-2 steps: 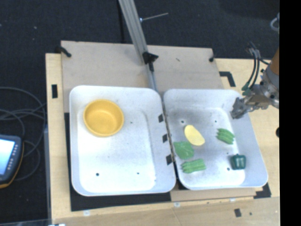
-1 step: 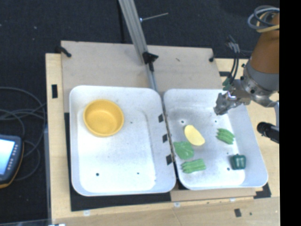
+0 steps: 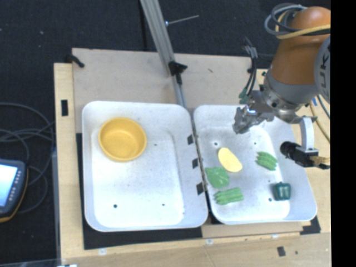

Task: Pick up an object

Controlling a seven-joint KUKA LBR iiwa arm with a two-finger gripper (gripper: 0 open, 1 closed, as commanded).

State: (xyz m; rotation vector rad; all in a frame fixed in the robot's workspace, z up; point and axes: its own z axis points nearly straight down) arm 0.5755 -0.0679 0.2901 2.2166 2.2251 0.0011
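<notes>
My gripper (image 3: pixel 242 124) hangs over the back part of the right bin (image 3: pixel 295 216), above and a little behind a pale yellow oval piece (image 3: pixel 229 160). Nothing shows between its fingers. In the same bin lie a light green chunk (image 3: pixel 217 177), a ridged green piece (image 3: pixel 228 196), a small green piece (image 3: pixel 266 161) toward the right, and a dark green block (image 3: pixel 282 191) near the right front corner.
The left bin (image 3: pixel 139 204) holds a yellow bowl (image 3: pixel 123 139) at its back left. A slanted metal pole (image 3: pixel 161 38) stands behind the bins, reaching down to the divide between them. A screen device (image 3: pixel 8 185) lies off the bench at the left.
</notes>
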